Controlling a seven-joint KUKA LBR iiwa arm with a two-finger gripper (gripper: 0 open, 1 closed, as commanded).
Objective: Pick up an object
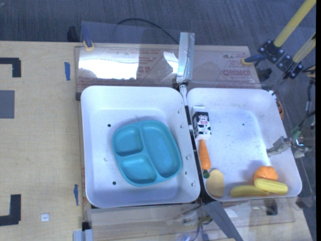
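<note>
One cow-print carton, label unreadable.

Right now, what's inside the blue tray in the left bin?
Nothing visible: all three compartments of the blue tray look bare. It sits in the left bin; the bin floor beneath it is covered.

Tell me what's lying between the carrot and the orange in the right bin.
In the camera view, a pale pear and a yellow banana lie between the carrot and the orange.
</note>
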